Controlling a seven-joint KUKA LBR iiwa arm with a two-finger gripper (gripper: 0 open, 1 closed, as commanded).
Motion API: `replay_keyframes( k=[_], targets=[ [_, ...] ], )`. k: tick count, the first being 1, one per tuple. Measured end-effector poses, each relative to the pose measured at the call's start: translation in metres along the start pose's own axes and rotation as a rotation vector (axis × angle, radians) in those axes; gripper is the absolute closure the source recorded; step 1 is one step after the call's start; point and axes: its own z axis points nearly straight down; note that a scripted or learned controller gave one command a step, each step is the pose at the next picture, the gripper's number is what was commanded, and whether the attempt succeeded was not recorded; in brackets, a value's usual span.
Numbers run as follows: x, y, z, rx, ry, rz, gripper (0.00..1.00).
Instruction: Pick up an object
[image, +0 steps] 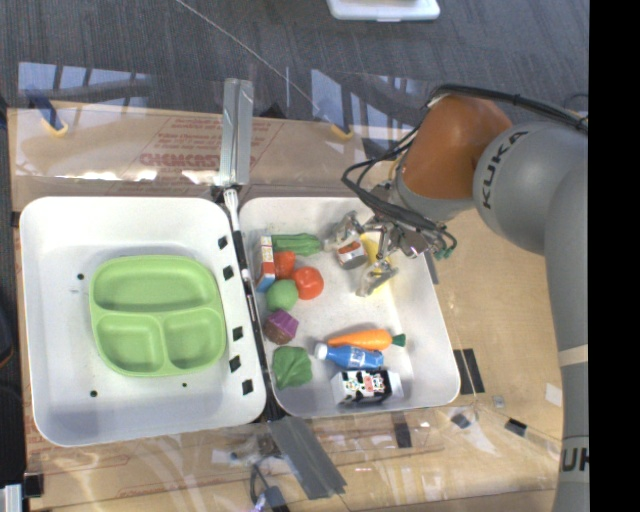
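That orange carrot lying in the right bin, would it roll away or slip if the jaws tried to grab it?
The carrot looks like smooth, glossy toy plastic, so it is probably stiff and light, and may be a bit slippery. Its rounded, tapered body lies on its side against the blue bottle, so a nudge could well roll it, though the bottle might stop it on that side.

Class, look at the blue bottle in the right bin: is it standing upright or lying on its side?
Lying on its side. The blue bottle stretches lengthwise across the bin floor, white cap pointing left, beside the carrot.
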Motion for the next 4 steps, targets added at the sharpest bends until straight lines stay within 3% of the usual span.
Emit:
replay_keyframes(
  k=[1, 2, 3, 4],
  targets=[
    [-0.025, 0.041, 0.001, -0.004, 0.004, 0.035, 0.00],
    [-0.026, 0.041, -0.010, -0.002, 0.001, 0.033, 1.00],
    [-0.055, 0.095, -0.130, 0.005, -0.009, 0.061, 1.00],
    [-0.028, 0.051, -0.021, -0.006, 0.006, -0.245, 1.00]
  ],
)
